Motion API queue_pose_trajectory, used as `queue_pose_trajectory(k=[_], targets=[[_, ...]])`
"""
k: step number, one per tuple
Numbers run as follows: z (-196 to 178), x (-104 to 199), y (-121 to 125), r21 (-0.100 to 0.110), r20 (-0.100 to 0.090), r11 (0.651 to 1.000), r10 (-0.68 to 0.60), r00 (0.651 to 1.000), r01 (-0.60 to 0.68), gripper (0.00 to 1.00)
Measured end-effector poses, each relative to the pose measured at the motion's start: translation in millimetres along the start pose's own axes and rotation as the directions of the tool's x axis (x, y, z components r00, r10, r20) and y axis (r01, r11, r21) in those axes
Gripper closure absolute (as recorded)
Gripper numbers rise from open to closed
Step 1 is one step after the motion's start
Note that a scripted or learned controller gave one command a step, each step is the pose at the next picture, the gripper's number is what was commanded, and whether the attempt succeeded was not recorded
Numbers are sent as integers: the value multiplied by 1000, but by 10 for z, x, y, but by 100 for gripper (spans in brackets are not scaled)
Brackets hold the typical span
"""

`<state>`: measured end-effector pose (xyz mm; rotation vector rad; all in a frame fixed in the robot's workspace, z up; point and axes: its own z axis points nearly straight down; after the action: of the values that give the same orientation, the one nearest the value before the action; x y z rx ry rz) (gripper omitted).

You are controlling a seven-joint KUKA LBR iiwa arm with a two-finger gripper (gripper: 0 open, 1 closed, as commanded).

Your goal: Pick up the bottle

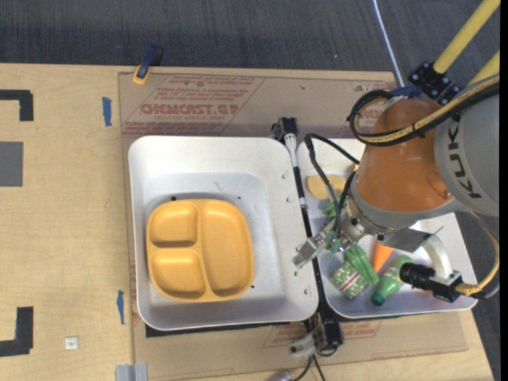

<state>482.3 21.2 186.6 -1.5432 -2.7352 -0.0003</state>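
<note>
Hovering low over the right bin (456, 227), my gripper (327, 243) sits close to the wall this bin shares with the left bin (206, 153). My own orange wrist band blocks much of the view down onto it, so I cannot tell whether my jaws are open or closed, and I see nothing held between them.

What I take for the bottle (387, 286) is a small green one lying on its side on the bin floor. It is off to the side of my jaws away from the shared wall, and a little nearer the bin's front rim. It is not alone. A second green item with a speckled patch (353, 268) lies between my jaws and the bottle, just beside both, and an orange piece (383, 254) lies close against the bottle's far side.

To do this step well, I judge that I should move across over the bottle's body, not drop where I am. A descent from here would likely land on the speckled item. Turning my jaws to close across the bottle's narrow width, not along its length, should give the surest hold. A rounded body lying flat may roll or slip out, so I would centre on it and come straight down. The yellow divided tray (200, 248) in the left bin lies well beyond the shared wall and plays no part.
</note>
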Motion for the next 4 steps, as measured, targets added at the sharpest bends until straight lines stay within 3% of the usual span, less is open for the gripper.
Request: queue_pose_trajectory(k=[1, 2, 3, 4], targets=[[18, 20, 587, -2, 1, 999, 32, 999, -32, 0], [-1192, -87, 867, -3, 3, 1000, -18, 1000, 18, 0], [-365, -137, 167, 0, 1, 992, -130, 992, 130, 0], [-390, 52, 0, 0, 0, 980, -198, 980, 198, 0]])
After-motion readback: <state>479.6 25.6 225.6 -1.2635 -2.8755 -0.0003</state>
